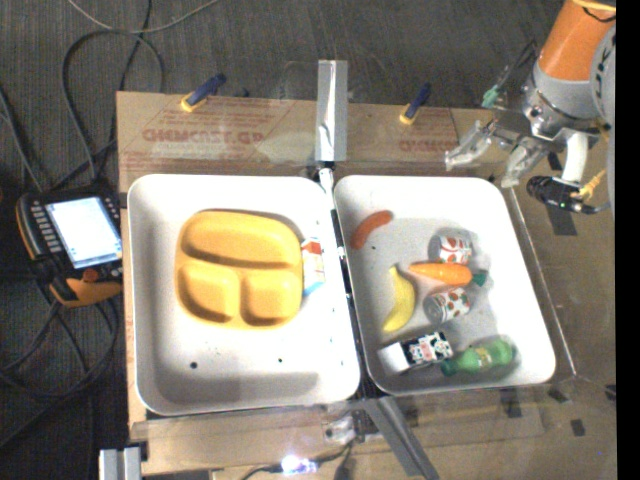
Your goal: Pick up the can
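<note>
Two cans in right bin; gripper [495, 158] spread open, holding nothing, above that bin's far right corner.

Cans [452, 247] and [448, 303] lie near mid-bin, red-and-white, on their sides as far as I can judge, with a carrot [441, 272] wedged between them and touching both. Judgement: the far can is the cleaner target, since its upper side is free; descend from that side, fingers straddling the can body across its width, and keep clear of the carrot. Right bin [520, 268] also holds a sausage [370, 226], banana [400, 302], small carton [422, 351] and green bottle [480, 357] along the near wall. Left bin [150, 298] holds a yellow tray [240, 266] and a small box [314, 263] at its right wall.
</note>
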You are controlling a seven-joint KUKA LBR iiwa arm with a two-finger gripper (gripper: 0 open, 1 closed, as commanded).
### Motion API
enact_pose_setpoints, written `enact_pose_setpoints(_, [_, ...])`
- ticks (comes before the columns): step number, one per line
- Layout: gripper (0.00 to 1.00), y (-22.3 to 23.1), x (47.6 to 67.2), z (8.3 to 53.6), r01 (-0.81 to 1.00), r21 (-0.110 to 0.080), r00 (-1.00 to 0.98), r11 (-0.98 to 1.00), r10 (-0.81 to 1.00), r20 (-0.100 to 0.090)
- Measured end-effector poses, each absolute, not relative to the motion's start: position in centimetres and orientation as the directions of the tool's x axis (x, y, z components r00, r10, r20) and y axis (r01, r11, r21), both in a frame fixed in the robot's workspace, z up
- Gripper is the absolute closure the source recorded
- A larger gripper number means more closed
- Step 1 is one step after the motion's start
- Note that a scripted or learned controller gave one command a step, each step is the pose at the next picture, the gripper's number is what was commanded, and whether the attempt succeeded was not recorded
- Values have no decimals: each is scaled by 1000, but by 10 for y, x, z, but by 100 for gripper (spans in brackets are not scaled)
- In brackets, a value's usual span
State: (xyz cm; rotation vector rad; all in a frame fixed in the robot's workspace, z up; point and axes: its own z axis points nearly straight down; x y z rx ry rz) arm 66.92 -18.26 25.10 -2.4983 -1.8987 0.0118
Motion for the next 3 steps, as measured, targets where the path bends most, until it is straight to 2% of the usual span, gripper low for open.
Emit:
enact_pose_setpoints(1, [0, -190, 643, 92, 966, -8, 257, -257, 966, 0])
enact_pose_setpoints(2, [100, -188, 644, 98, 967, -16, 254, -254, 967, 2])
enact_pose_setpoints(3, [100, -168, 643, 205, 915, -9, 404, -404, 915, -4])
